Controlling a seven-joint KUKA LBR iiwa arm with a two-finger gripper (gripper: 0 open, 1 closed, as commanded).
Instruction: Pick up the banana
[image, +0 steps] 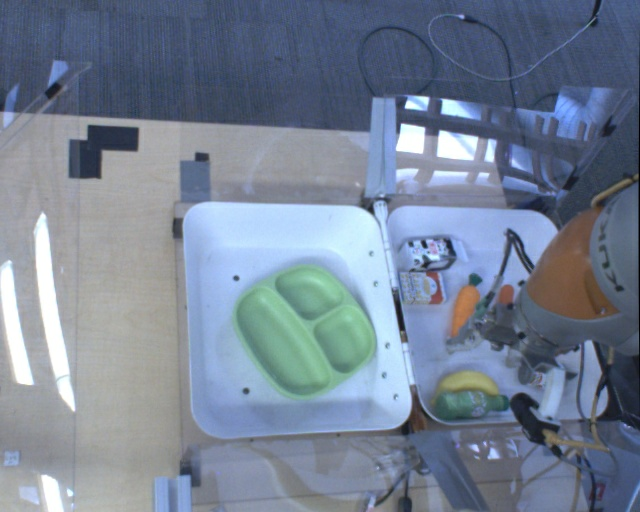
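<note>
- You're in the approach step: gripper (487, 331) sits mid right bin (535, 228), jaw state can't be told.
- Banana (468, 382) lies at that bin's near edge; next, descend over it.

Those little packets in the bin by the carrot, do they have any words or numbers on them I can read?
None can be read.
Black-and-white packet: printed marks, too blurred to make out.
Red-and-white packet: a label, too small to read.
Carrot, banana, green tray: no writing visible.
</note>
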